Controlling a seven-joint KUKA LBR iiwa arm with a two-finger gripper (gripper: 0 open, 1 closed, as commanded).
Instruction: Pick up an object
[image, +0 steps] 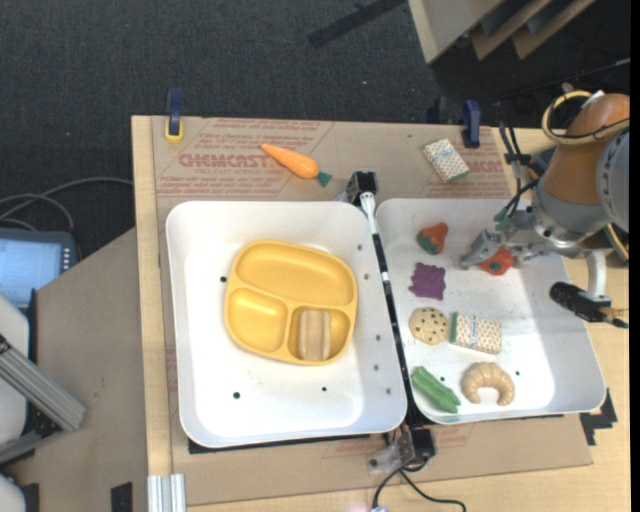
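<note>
Camera view: the gripper (487, 252) is low in the right bin (570, 400), at its upper right part, w/ a small red-orange item (497, 262) right at the tip. Can't tell if the jaws are open, closed or gripping; they're too small and dark here, and the item may be just touching rather than held. Likely target is that red-orange piece, near the bin's back wall.

Risks, as I judge them:
- If the grip is only on an edge, item could slip out on lift and roll toward the red-and-green piece (433, 238) nearby.
- Approach so close to the bin wall could mean scraping the wall or nudging the item instead of closing on it.
- Cables hanging by the wrist could snag.

Other stuff in the right bin sits well apart: purple piece (428, 281), cookie (428, 325), wrapped bar (476, 334), croissant (488, 383), green item (435, 389).

Left bin (200, 300): yellow divided tray (285, 290). Carrot (291, 161) lies on the worktop (150, 250) behind it.

Hard to make out: tip geometry, the item's shape, and the arm upper part, cut off at the frame edge.
</note>
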